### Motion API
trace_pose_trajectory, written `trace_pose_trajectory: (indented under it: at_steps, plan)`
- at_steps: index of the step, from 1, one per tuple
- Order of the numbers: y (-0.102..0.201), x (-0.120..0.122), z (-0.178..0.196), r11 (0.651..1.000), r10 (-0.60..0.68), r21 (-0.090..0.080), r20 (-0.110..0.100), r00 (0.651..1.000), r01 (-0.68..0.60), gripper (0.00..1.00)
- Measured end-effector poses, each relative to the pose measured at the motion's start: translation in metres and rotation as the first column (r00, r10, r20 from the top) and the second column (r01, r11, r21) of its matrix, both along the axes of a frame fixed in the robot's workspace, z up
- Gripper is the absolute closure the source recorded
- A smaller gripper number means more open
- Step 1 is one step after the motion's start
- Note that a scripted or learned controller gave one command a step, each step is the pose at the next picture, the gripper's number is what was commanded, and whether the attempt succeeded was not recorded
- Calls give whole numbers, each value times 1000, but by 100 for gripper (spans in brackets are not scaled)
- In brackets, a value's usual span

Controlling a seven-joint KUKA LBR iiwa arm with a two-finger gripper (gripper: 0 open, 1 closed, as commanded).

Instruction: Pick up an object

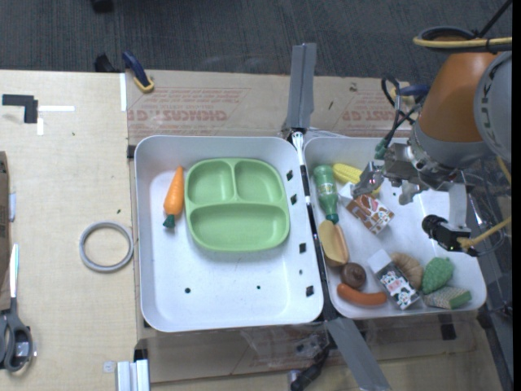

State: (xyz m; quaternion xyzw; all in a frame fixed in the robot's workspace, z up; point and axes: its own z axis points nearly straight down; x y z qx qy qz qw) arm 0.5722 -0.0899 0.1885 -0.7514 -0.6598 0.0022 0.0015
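Observation:
My gripper (369, 179) hangs low over the back of the right bin (468, 255), just above a red-and-white patterned packet (371, 214). A yellow toy (348, 172) and a green bottle (326, 191) lie immediately to its left. Nothing visibly sits in the gripper. Farther forward in that bin lie a tan bun (332, 243), a brown round piece (353, 275), an orange-red sausage (362, 296), a small printed box (396, 288) and a green knobbly toy (437, 274). The left bin (236, 300) holds a green divided plate (238, 204) and a carrot (173, 192).
The grey arm with its orange band (456, 96) and cables cross the right bin's back right corner. A metal divider bar (301, 88) runs between the bins. On the bench at left lie a tape ring (106, 246), scissors (12, 336) and a blue clamp (138, 72).

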Motion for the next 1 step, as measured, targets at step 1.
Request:
trace_pose_trajectory:
  at_steps: [1]
  plan:
    - [-7,32,-99,999,52,-2,1,999,-52,0]
